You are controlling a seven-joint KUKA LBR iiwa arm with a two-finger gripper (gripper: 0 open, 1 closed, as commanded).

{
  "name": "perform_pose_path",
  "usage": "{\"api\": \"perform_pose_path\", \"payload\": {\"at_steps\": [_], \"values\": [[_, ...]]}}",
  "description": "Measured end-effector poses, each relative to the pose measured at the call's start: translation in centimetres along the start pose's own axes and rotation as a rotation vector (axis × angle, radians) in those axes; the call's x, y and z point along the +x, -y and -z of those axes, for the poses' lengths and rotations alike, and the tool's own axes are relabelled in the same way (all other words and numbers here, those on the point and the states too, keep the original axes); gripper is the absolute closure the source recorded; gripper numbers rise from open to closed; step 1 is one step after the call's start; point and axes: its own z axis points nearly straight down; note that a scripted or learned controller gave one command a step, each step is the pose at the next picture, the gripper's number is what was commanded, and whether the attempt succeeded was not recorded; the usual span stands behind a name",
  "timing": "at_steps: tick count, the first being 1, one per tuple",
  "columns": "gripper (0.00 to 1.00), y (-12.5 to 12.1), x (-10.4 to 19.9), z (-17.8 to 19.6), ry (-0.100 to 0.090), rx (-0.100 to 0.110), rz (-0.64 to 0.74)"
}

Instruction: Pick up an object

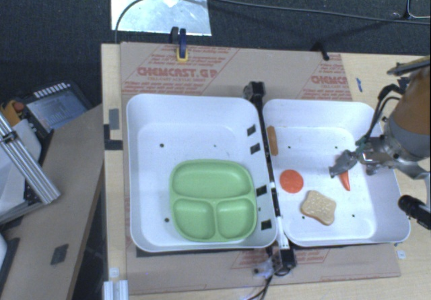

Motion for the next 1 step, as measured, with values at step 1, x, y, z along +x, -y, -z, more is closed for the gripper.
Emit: {"api": "perform_pose_path", "payload": {"at_steps": [1], "values": [[0.0, -0.31, 0.05, 0.68, 0.003, -0.014, 0.003]]}}
